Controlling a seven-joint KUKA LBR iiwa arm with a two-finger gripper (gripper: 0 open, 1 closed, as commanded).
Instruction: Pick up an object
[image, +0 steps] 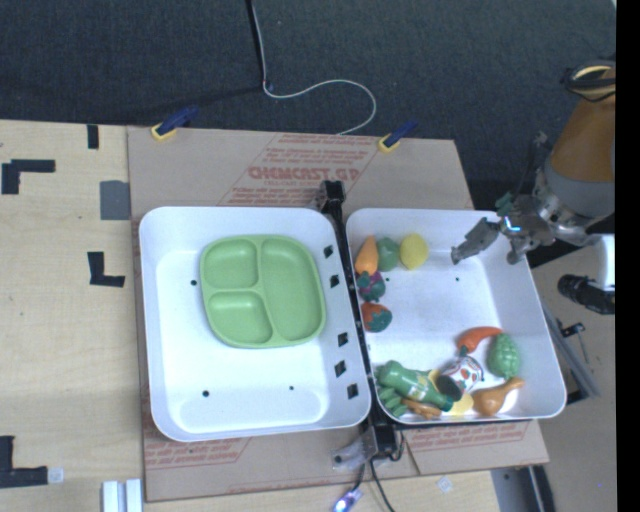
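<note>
The claw (487, 240) hangs over the right bin (520, 310) near its top-right corner, at about one o'clock in that bin. Its fingers look spread apart and nothing sits between them, so the claw is released and has made no pick yet.

The nearest target is the yellow ball (414, 251), lying toward nine o'clock from the claw, near it and at roughly the same height in the picture. A sideways shift leftward looks like the move that matters here. Just beside the ball, at its nine o'clock, is an orange carrot (366, 254) with its long axis running roughly twelve to six. Below it come a dark green piece (372, 286) and a red-and-green piece (377, 317), all hugging the bin's left wall.

Toward six o'clock from the claw, well apart, sits a heap (450, 380) of toy food in the bottom corner; it's too jumbled for a sure count, perhaps seven or eight pieces.

Two bins on the worktop. The left bin (170, 330) carries one green plate (264, 290) with three compartments.
</note>
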